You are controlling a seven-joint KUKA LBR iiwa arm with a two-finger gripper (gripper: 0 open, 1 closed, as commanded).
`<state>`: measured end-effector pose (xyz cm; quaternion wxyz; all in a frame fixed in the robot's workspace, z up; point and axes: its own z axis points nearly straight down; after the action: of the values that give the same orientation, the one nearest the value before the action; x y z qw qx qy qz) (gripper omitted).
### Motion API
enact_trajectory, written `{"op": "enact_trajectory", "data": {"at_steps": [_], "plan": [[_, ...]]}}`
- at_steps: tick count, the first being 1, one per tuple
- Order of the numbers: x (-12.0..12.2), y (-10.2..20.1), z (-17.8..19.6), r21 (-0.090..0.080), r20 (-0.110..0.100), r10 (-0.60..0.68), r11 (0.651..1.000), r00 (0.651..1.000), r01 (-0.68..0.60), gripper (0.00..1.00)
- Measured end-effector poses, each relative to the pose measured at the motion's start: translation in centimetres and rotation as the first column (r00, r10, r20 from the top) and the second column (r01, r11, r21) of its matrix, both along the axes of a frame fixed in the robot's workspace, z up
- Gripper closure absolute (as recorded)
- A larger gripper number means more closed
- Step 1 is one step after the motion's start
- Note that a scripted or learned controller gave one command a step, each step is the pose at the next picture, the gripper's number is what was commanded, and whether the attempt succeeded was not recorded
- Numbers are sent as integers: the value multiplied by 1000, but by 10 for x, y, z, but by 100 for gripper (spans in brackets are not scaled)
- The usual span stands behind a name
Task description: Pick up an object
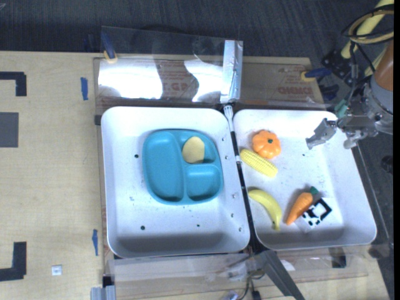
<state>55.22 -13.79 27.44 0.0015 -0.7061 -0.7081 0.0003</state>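
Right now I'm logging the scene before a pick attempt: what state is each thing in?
gripper: open, holding nothing, above right bin
pumpkin: upright in right bin
corn: lying flat
banana: lying flat
carrot: lying, tip toward banana
blue tray: in left bin, holding yellow lemon

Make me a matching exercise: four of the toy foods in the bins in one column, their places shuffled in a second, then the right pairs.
Things:
1. pumpkin
2. banana
3. carrot
4. yellow potato

Places:
A. in the blue tray, left bin
B. beside the black-and-white tag
C. nearest the right bin's far edge
D. front of the right bin, just below the corn

Pairs: 1-C, 2-D, 3-B, 4-A
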Motion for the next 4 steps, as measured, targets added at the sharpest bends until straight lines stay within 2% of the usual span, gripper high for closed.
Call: {"op": "enact_trajectory", "data": {"at_steps": [1, 2, 3, 4], "plan": [[-54, -26, -178, 0, 0, 89, 996, 996, -89, 0], [-68, 32, -186, -7, 12, -18, 1000, 1000, 18, 0], [-67, 32, -176, -5, 15, -17, 1000, 1000, 17, 100], [-64, 10, -96, -1, 2, -347, 938, 938, 347, 100]]}}
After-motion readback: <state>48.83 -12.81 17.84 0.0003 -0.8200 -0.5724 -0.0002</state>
